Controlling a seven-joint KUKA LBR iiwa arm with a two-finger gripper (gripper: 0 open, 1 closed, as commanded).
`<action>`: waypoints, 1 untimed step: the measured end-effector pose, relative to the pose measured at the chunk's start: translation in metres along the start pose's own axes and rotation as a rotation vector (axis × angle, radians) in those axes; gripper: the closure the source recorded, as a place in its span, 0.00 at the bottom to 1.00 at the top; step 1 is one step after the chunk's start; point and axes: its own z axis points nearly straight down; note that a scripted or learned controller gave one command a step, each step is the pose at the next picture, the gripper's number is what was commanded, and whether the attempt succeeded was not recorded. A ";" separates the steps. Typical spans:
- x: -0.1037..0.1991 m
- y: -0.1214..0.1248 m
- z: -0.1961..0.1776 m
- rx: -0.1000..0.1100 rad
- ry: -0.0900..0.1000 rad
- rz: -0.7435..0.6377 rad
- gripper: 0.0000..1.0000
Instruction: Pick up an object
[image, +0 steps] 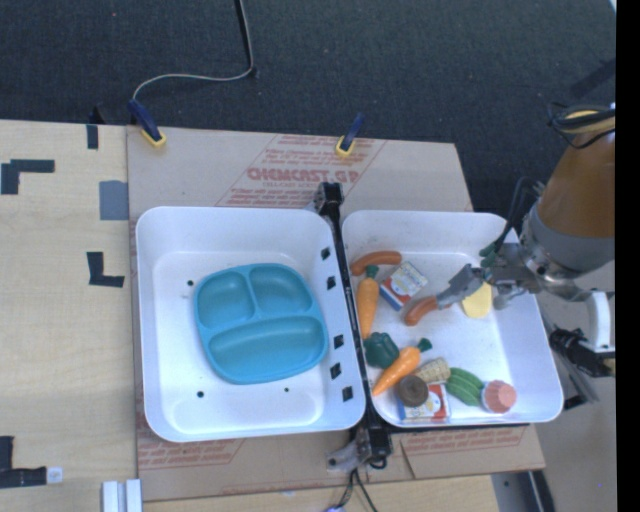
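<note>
The end effector (462, 287) hangs low over the right bin (520, 345), its fingers spread apart with nothing between them, just beside a red sausage (420, 309) and a yellow lemon-like piece (478, 301). Nearby lie two carrots (367, 303), a green pepper (381, 349), a corn cob (433, 371) and a cucumber (465, 384). The left bin (170, 300) holds a blue divided plate (262, 322).
</note>
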 end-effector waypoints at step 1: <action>0.009 0.057 0.119 0.003 0.001 0.000 0.00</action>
